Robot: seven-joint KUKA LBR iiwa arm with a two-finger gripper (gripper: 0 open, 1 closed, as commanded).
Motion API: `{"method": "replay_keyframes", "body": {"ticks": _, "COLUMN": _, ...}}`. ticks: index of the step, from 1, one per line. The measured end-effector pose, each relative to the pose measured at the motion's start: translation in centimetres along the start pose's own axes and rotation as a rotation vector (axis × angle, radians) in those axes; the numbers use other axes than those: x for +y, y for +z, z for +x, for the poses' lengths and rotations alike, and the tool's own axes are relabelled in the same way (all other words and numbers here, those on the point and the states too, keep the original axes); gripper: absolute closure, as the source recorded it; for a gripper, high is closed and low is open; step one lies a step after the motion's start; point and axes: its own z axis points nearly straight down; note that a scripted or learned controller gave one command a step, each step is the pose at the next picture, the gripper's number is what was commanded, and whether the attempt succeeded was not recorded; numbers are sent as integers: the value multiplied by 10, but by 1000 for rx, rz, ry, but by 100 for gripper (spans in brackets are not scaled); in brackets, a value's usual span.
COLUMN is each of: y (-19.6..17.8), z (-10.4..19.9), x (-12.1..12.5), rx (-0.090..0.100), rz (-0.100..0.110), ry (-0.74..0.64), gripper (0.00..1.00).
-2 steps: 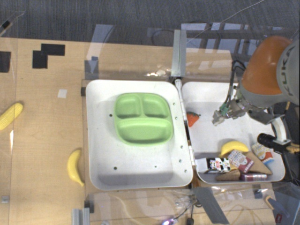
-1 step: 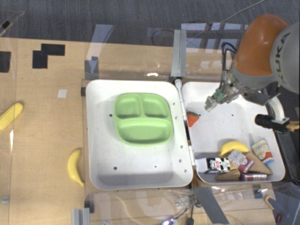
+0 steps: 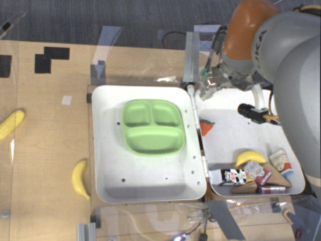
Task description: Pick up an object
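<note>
My gripper (image 3: 206,86) hangs over the far left corner of the right bin (image 3: 225,134), under the orange wrist band. No object shows in it. A small red and orange toy fruit (image 3: 206,127) lies just below it by the bin's left wall. A yellow banana (image 3: 250,158) rests nearer the front. Along the front wall lies a cluster: a black and white box (image 3: 233,175), a brown piece (image 3: 244,187), a pink packet (image 3: 256,170), a cone (image 3: 275,176) and a small cup (image 3: 280,159).
The left bin (image 3: 108,179) holds a green divided plate (image 3: 152,126). Outside the bins, on the wooden bench, lie a second banana (image 3: 80,177) and a yellow corn cob (image 3: 11,124). The grey arm covers the right bin's far right side.
</note>
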Motion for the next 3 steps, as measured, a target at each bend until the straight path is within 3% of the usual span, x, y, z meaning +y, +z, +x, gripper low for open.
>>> {"method": "replay_keyframes", "body": {"ticks": 1, "y": -82, "z": -29, "x": -32, "rx": -1, "rz": -2, "ry": -167, "gripper": 100}}
{"method": "replay_keyframes", "body": {"ticks": 2, "y": -74, "z": -11, "x": -42, "rx": 0, "rz": 3, "ry": 119, "gripper": 100}}
{"method": "replay_keyframes", "body": {"ticks": 3, "y": -74, "z": -11, "x": -42, "rx": 0, "rz": 2, "ry": 119, "gripper": 0}}
